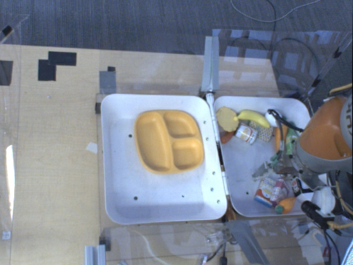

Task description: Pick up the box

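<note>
The box (269, 192) is a small carton with red and white print, lying tilted near the front of the right bin (242, 170). My gripper (277, 168) reaches in from the right under the orange band of the arm (326, 136) and hovers right above the box's far end. Whether it touches the box cannot be made out.
In the right bin's back part lie a banana (253, 117), a yellow round fruit (226, 118), a small can (246, 133) and an orange stick (277, 139). An orange piece (287, 205) sits beside the box. The left bin (118, 164) holds a yellow divided plate (168, 140).
</note>
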{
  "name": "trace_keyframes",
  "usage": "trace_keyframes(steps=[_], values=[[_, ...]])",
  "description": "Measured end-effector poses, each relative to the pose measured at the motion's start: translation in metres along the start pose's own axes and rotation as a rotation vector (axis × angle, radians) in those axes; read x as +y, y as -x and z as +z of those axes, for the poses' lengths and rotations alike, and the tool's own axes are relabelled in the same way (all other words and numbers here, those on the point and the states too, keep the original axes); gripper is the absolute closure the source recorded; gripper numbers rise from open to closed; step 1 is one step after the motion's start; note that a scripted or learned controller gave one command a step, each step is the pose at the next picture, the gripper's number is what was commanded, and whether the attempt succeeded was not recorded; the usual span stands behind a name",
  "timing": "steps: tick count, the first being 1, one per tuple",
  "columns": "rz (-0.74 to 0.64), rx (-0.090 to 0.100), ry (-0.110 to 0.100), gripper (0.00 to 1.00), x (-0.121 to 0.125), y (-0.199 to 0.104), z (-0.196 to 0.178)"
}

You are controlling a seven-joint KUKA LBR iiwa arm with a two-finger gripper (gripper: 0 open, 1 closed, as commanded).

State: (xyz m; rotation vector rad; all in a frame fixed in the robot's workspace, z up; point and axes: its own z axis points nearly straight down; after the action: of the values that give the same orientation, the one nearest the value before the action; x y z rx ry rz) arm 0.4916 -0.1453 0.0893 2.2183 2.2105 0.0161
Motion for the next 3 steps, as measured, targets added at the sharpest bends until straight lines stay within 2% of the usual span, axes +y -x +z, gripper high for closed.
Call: trace_keyframes(steps=[1, 2, 3], values=[[-0.083, 0.001, -0.002, 0.0, 0.027, -0.059, -0.001], [-0.098, -0.004, -0.001, 0.0, 0.0, 0.007, 0.0], [-0.102, -0.004, 0.007, 1.0, 0.003, 0.006, -0.012]])
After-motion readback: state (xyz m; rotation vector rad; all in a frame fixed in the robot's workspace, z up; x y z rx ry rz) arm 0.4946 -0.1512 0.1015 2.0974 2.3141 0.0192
